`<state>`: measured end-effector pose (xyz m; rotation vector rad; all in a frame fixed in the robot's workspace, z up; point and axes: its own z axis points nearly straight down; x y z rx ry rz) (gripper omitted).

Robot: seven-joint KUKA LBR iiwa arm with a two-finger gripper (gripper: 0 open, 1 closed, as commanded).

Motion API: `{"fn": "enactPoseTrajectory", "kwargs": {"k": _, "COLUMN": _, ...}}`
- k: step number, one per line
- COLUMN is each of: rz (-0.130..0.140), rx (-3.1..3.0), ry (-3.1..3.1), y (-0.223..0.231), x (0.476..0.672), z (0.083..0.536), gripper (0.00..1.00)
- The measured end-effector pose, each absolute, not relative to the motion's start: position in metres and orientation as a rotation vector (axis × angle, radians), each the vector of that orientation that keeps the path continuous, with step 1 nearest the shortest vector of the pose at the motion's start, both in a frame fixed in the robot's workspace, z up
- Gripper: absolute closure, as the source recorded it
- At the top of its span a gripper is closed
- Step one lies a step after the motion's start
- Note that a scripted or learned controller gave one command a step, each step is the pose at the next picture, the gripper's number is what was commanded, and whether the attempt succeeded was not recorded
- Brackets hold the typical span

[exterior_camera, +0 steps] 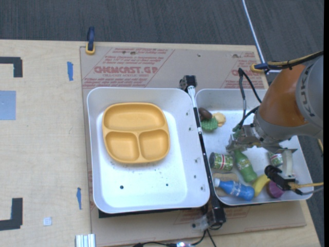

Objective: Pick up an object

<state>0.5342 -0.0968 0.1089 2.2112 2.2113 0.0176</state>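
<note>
Blue bottle point(236, 189) at 6 o'clock of right bin point(306, 164), near my jaws point(241, 145); jaw state I cannot tell; likely light, stiff, slippery plastic—take hold across its body.

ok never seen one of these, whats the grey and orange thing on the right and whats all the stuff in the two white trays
That is a robot arm, seen by one camera above the bench looking down at a slant. Its gripper, a two-fingered hand, hangs low over the right bin, among small toy groceries: a green can, a green bottle, a blue bottle, a yellow banana and a purple piece. The left bin holds a yellow divided plate. I cannot tell whether the gripper holds anything.
</note>
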Motion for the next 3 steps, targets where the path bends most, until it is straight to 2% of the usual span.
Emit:
{"fn": "enactPoseTrajectory", "kwargs": {"k": 1, "rz": 0.0, "rx": 2.223, "ry": 2.222, "y": -0.114, "x": 0.489, "z": 0.125, "gripper": 1.0}}
{"fn": "enactPoseTrajectory", "kwargs": {"k": 2, "rz": 0.003, "rx": 2.218, "ry": 2.223, "y": -0.04, "x": 0.481, "z": 0.185, "gripper": 1.0}}
{"fn": "enactPoseTrajectory", "kwargs": {"k": 3, "rz": 0.003, "rx": 2.22, "ry": 2.222, "y": 0.011, "x": 0.531, "z": 0.204, "gripper": 1.0}}
